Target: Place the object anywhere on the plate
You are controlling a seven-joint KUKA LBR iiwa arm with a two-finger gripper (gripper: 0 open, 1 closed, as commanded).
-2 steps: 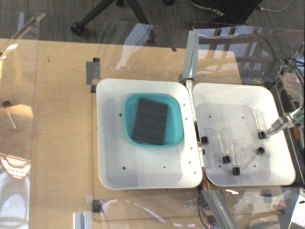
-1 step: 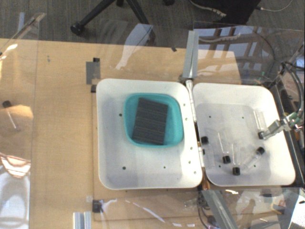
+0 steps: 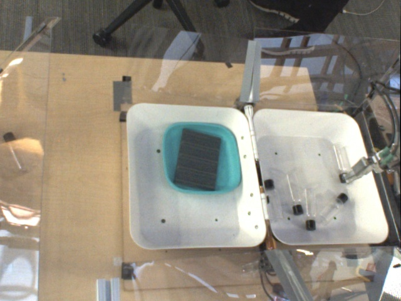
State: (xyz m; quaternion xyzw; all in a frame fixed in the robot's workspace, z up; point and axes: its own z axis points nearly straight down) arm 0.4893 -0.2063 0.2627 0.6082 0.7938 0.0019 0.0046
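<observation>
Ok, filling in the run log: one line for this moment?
object: dark ribbed block lying on teal plate | plate: left bin | gripper: right bin's right edge, apart from block

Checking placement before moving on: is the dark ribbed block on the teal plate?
On it: the dark ribbed block lies flat inside the teal plate's rim.

The gripper (image 3: 352, 172) is at the far right of the camera view, about halfway down the frame. What can be seen of it is a short, pale grey metal part. It lies at a slant, with its lower end pointing left and slightly down and ending in a small dark tip. Its upper end runs right towards the frame edge and meets a cluster of fittings and cables. The part is too small to make out in any more detail.
</observation>
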